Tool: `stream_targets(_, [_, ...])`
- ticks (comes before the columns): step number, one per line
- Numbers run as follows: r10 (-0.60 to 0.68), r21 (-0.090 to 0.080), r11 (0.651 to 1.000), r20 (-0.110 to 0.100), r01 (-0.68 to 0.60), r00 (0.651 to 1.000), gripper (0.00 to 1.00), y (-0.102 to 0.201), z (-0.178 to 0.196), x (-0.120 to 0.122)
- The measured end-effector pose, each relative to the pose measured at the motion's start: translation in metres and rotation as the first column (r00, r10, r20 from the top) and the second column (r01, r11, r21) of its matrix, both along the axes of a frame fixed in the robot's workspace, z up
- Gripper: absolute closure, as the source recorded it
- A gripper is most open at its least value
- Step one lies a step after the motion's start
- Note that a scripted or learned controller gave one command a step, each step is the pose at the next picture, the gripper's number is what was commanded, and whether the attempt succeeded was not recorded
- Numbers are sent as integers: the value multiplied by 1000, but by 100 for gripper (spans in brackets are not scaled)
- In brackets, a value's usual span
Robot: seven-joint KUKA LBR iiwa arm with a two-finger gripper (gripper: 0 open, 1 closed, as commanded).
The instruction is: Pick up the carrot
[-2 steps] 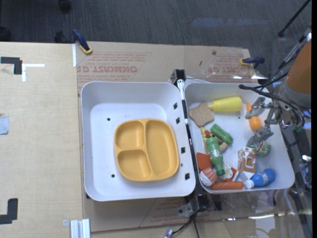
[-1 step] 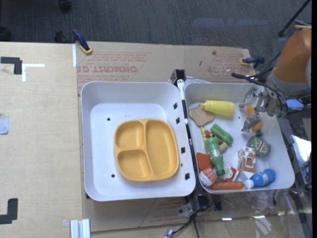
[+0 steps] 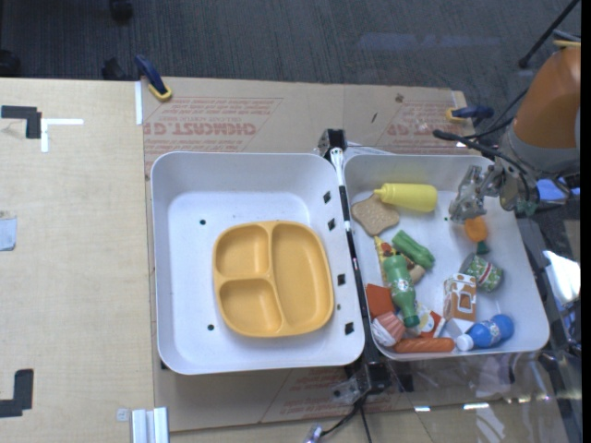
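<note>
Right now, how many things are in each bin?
Left bin: 1, a yellow tray
Right bin: about 10 toy foods, among them a carrot and a mustard bottle
Total: about 11

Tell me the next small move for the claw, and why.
Probably lower a little and close. The claw sits just above the carrot near the right bin's far right side, and the carrot does not look gripped yet, though the view is blurry there.

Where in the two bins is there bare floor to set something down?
Left bin: bare floor rings the yellow tray. Right bin: a small patch between the mustard bottle, green bottle and carrot; its front is crowded.
</note>
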State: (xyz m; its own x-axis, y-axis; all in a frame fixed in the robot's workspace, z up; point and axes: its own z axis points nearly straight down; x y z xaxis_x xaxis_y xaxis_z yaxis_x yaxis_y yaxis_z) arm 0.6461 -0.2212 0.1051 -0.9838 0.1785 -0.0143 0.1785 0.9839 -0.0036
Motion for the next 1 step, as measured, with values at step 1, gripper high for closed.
stream_targets(1, [-233, 6, 972, -6, 233, 972, 100, 53, 38, 2])
